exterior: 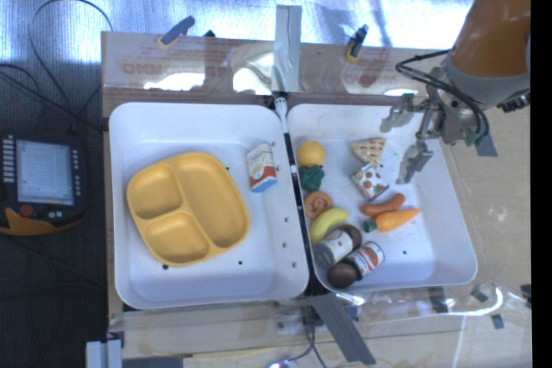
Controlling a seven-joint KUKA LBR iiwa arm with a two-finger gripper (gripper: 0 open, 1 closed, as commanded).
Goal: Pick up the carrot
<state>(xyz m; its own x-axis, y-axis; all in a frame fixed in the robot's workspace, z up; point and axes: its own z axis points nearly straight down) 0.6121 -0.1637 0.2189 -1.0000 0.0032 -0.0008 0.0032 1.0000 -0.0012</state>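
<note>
The carrot (398,220), orange with a green stub at its left end, lies flat in the right bin (448,258), right of centre. A red sausage (383,204) lies just above it, almost touching. My gripper (408,141) hovers over the bin's upper right part, above and slightly right of the carrot and well apart from it. Its fingers (418,160) are spread open and hold nothing.
Around the carrot in the right bin are a banana (328,222), a small carton (370,181), a wedge of food (369,151), a can (367,257) and a bottle (339,243). The left bin (138,289) holds a yellow divided plate (185,207) and a small box (261,165).
</note>
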